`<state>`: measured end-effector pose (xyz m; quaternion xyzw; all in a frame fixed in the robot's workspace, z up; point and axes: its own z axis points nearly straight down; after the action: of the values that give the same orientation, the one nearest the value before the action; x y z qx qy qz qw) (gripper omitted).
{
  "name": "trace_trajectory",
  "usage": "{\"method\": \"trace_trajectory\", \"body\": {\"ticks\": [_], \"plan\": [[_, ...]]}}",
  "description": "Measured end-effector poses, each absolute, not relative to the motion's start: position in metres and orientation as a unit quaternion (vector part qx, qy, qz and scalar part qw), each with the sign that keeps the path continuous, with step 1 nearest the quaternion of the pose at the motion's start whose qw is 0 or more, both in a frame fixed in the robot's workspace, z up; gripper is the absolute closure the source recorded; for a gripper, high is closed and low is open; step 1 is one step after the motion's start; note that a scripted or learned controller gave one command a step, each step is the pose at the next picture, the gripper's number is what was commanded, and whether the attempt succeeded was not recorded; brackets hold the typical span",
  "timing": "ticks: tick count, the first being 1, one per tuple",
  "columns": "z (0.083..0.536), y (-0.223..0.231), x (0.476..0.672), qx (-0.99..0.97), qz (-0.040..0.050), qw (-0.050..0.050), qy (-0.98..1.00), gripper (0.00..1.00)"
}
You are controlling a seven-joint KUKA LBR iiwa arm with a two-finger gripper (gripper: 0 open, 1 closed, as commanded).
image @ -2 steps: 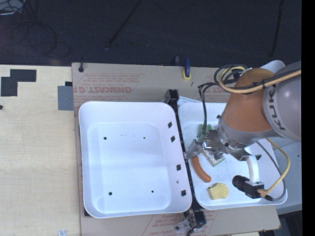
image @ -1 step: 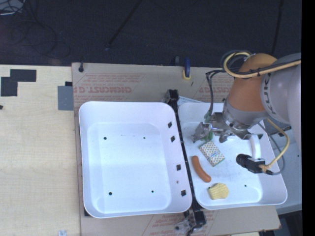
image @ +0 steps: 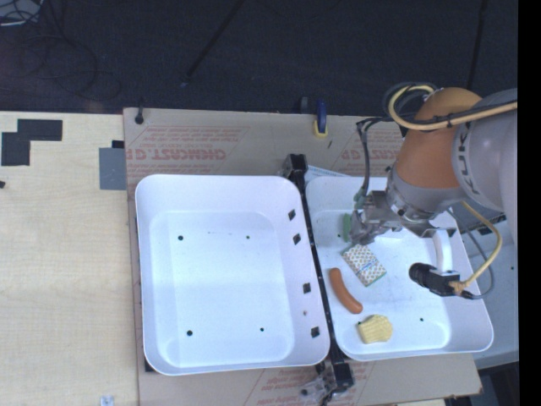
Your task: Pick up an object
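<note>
Hovering low in the right bin [image: 473,332], gripper [image: 365,228] sat over the green item [image: 347,225] beside the patterned box [image: 365,264], likely lining up a grasp.

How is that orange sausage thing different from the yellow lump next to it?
The sausage is long, thin and orange-red, and lies at a slant; the yellow lump is short, chunky and pale yellow. The sausage lies nearer the checkered box; the lump lies nearer the bin's front rim. Both rest loose in the right bin, away from the gripper.
</note>
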<state>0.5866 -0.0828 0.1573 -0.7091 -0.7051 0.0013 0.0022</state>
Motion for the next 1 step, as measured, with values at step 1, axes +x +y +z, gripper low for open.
{"method": "trace_trajectory", "body": {"ticks": [1], "plan": [[0.3328, -0.0828, 0.5961, -0.706, -0.0051, -0.007, -0.708, 1.0]]}}
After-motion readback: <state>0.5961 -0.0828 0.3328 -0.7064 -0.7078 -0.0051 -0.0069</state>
